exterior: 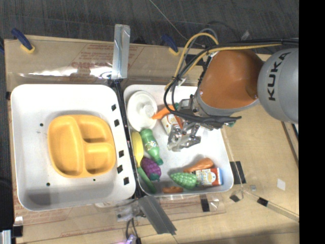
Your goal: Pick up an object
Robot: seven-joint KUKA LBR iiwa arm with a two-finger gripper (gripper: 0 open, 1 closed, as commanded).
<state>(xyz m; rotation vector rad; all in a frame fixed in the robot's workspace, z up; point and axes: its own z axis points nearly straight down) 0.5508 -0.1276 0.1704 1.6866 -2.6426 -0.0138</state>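
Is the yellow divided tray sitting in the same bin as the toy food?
No, the yellow tray lies in the left bin.

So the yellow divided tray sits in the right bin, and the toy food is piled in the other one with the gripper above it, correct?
Not quite. The camera view shows the yellow divided tray in the left bin; the toy food and the gripper are over the right bin.

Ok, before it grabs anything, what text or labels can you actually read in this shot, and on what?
"KUKA": on the grey arm.
Carton in the right bin: printed label, too small to read.
Green bottle: white mark, unreadable.
Faint red print on the cardboard behind the bins: too blurred.
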